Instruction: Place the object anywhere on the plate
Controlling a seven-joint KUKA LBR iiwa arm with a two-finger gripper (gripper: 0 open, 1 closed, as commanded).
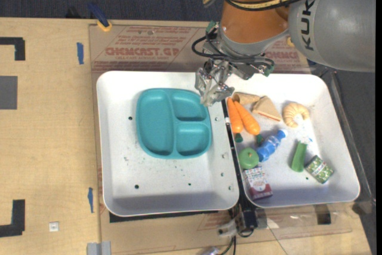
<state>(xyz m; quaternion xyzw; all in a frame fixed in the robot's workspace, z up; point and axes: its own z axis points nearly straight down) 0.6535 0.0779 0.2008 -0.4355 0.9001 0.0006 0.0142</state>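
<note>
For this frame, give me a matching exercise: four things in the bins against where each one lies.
Things:
1. plate
2. carrots
3. seashell
4. blue bottle

Places:
A. right bin, middle
B. left bin
C. right bin, against the left wall
D. right bin, far side, towards the right

Pairs: 1-B, 2-C, 3-D, 4-A

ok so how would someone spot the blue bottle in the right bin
Look in the right white bin, the one crowded with toy food. Near its left side, just below the two carrots and above a green apple, lies the small blue bottle, tilted; it is the only blue item in that bin.
</note>
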